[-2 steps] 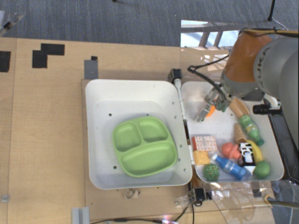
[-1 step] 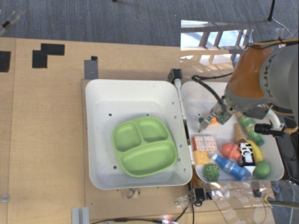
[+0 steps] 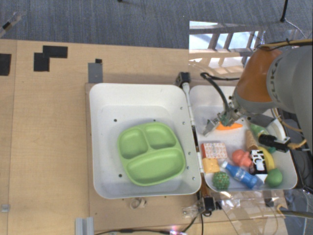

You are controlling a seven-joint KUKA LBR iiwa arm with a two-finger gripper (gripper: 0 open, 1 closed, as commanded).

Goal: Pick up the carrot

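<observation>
The bench [image 3: 49, 146] carries two white bins: the left bin [image 3: 105, 131] holds a green plate [image 3: 151, 153] with three parts. The right bin [image 3: 200, 99] holds the carrot [image 3: 231, 127], a blue bottle [image 3: 240, 174], a green ball [image 3: 221, 180] and other toys. The pincer [image 3: 218, 123] sits just beside the carrot's left end, fingers spread and holding nothing.

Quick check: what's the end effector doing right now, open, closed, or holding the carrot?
End effector: down in the right bin, right at the carrot; whether it is open, closed or gripping cannot be told from this view.
</observation>
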